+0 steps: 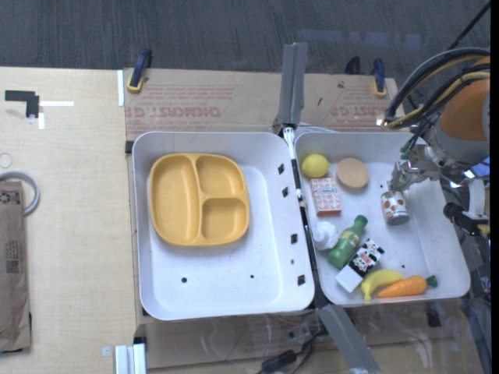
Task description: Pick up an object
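The right bin (437,244) holds several small objects. A yellow lemon (315,165) and a tan round disc (352,173) lie at its far side, with a pink box (326,196) just below them. A green bottle (347,242), a black-and-white carton (365,257), a banana (378,280) and a carrot (405,287) lie toward the near edge. A small white can with red spots (395,207) sits right of centre. My gripper (404,176) hangs just above and behind that can, on the arm coming in from the right.
The left bin (234,287) holds a yellow divided plate (199,199). A white crumpled item (324,232) lies beside the green bottle. Cables (429,72) arc over the right bin's far corner. A brown paper bag (12,263) lies at the bench's left edge.
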You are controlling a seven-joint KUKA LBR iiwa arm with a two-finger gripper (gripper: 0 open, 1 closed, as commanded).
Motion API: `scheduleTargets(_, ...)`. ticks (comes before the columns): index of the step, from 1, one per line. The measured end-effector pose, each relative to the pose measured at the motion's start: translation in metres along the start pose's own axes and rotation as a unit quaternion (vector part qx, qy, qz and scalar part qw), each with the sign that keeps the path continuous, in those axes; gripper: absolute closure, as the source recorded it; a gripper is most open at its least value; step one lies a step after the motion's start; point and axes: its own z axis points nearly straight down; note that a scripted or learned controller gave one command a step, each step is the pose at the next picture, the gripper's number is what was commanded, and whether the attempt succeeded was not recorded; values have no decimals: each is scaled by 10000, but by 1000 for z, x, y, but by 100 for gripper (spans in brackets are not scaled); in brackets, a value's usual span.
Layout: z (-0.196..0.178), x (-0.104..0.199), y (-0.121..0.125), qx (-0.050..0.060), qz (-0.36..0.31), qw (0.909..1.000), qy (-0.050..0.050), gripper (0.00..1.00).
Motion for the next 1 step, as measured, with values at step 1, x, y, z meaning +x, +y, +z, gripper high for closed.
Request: scheduleTargets(1,11,-5,-21,19,-679,9977,-8,0)
